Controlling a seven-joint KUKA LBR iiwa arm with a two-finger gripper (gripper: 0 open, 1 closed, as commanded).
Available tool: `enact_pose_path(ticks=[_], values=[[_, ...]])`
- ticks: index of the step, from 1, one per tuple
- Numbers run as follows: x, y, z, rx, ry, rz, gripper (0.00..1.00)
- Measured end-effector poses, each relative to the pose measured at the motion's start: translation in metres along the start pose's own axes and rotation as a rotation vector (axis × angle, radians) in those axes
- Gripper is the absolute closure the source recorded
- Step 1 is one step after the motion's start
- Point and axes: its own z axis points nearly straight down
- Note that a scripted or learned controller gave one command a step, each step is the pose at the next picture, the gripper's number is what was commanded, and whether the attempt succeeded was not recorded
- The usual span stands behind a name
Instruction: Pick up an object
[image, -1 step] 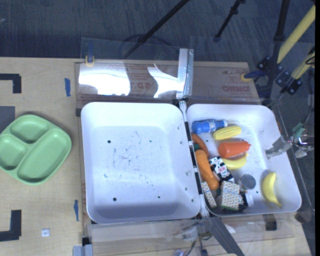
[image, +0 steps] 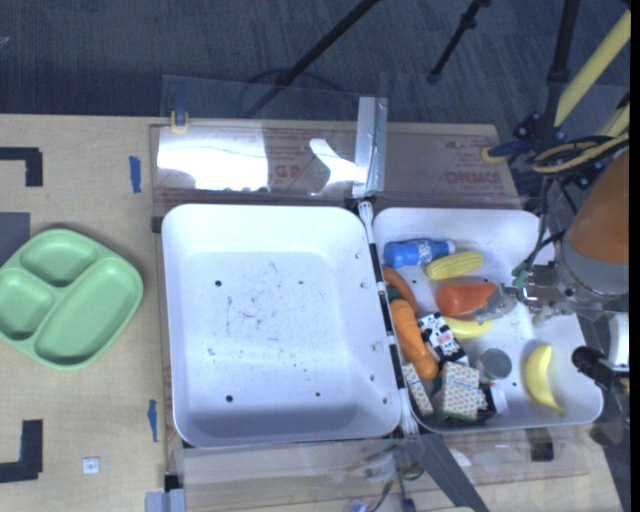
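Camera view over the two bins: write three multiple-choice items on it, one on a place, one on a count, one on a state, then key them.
1. Where does the green three-compartment plastic plate lie?
A. In the left white bin
B. On the wooden bench, left of both bins
C. In the right white bin

2. How many compartments does that plate have?
A. Two
B. Three
C. Five

3. How does the blue plastic bottle with a white cap rest?
A. Lying on its side in the right white bin
B. Standing upright in the left white bin
C. Lying on the green plate

Key:
1. B, it sits on the bare wood left of the left white bin.
2. B, two small hollows and one long one show.
3. A, it lies flat near that bin's back wall, beside the yellow toy corn cob.
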Motion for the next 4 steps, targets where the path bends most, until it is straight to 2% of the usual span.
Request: enact_pose_path(ticks=[1,2,3,4], values=[[0.030,0.013,0.051,-0.012,-0.003,-0.050,0.00],[0.030,0.011,0.053,-0.006,-0.002,-0.051,0.00],[0.029,0.012,0.042,-0.010,-0.002,-0.048,1.00],[-0.007,0.097,-0.101,-0.004,-0.002,-0.182,1.00]])
